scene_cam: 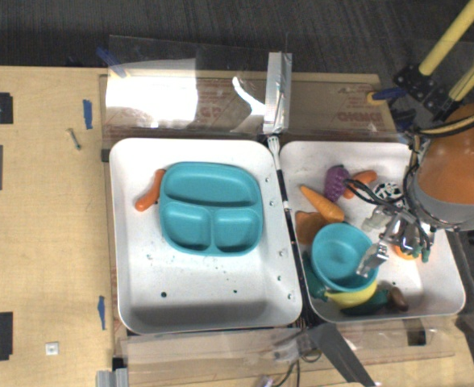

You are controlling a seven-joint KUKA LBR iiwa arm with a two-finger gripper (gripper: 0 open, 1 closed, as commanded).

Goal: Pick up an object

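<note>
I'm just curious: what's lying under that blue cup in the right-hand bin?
A yellow, banana-like piece sticks out from beneath the blue cup at its lower edge, with something dark green beside it. How far either reaches under the cup is covered.

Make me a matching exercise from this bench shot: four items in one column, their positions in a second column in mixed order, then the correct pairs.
Items:
1. teal divided plate
2. teal cup
3. purple toy
4. banana

Positions:
A. at the near edge of the right bin, under the cup's rim
B. near the far wall of the right bin, beside a carrot
C. in the left bin, next to an orange sausage-shaped toy
D. in the right bin, just left of the gripper

Pairs: 1-C, 2-D, 3-B, 4-A
</note>
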